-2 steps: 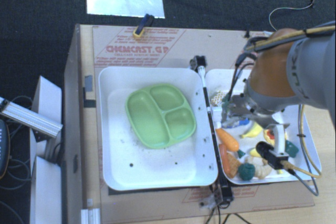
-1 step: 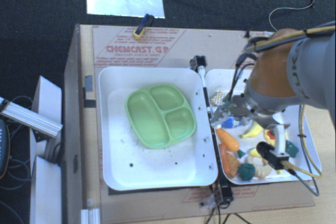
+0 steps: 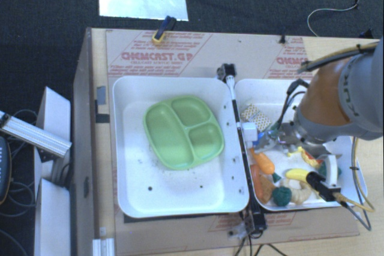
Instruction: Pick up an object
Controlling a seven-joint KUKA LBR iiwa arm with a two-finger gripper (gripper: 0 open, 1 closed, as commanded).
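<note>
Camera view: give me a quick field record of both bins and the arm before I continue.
left bin: holds a green divided tray, lying flat
right bin: holds a heap of small items
heap: orange carrot, yellow banana, green broccoli-like piece, patterned packet
arm: over the right bin, reaching in from the right
gripper: low over the heap, near the bin divider
grip state: cannot tell
</note>
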